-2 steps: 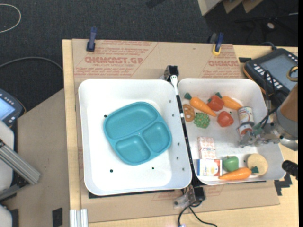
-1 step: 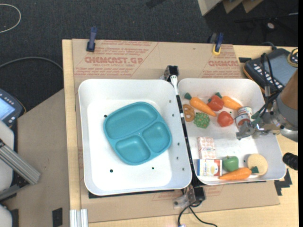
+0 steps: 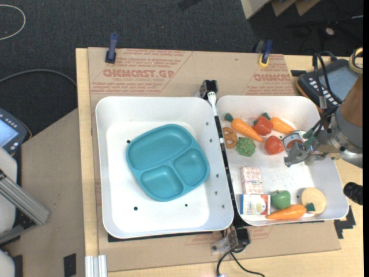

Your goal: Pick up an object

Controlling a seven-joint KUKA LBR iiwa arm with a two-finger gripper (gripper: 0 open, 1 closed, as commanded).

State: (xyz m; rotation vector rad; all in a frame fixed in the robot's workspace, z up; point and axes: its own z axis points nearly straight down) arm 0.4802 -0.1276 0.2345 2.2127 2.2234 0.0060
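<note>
The gripper hangs low in the right bin, just beside a tomato; whether it is apart or together I cannot tell. Nothing shows in its grasp, so this looks like the approach before a pick. The next move calls for settling over one item, likely the tomato, then closing. The arm reaches in from the right, wrist bent down. Carrots and broccoli lie further left; a teal plate sits in the left bin.

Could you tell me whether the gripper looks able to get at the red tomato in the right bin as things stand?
Probably yes. The gripper hovers in the right bin just beside the red tomato, whose top shows uncovered. The broccoli and a carrot sit close on its far side, which may crowd a finger.
</note>
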